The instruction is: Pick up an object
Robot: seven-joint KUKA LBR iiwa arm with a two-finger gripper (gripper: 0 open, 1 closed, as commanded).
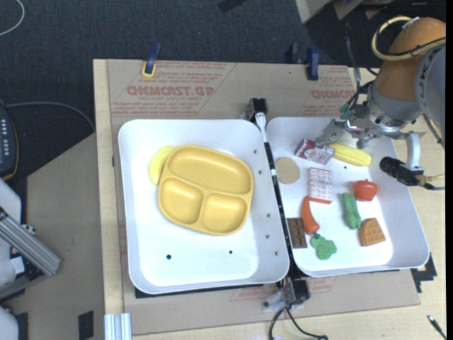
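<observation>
Two white bins sit side by side on your bench. Your left bin [134,211] has a yellow divided tray [205,190] in it. Your right bin [407,222] holds the small stuff: a corn cob [352,155], red packet [309,149], tan disc [287,170], tomato [365,190], green pod [350,211], carrot [309,215] and broccoli [323,246]. Your gripper [338,130] hangs over the far end of that bin, just above the packet and corn. Honestly can't tell how far it's spread or whether it's got anything.
</observation>
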